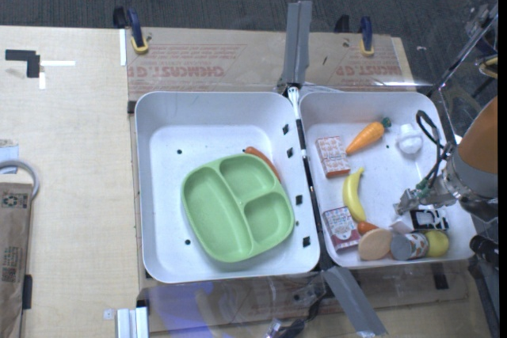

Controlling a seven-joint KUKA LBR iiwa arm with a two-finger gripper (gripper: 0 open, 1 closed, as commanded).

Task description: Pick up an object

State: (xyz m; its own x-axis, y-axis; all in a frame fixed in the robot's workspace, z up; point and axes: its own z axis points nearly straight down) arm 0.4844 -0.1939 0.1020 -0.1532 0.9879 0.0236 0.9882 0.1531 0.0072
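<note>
Grey arm with orange band reaches in from the right, gripper (pixel 415 200) low over the right bin (pixel 428 103) near its right wall, just above a can (pixel 405 246); finger state can't be made out. Right bin holds carrot (pixel 366 136), banana (pixel 354 195), two small red-and-white boxes (pixel 332 156), a tan round piece (pixel 375 244), a yellow item (pixel 436 242) and a white lump (pixel 409 143). Left bin (pixel 158 249) holds a green divided plate (pixel 237 206) with an orange thing (pixel 264 158) poking out behind it.

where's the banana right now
In the right bin, near its middle: the banana lies below the carrot, between two small red packets.
</note>
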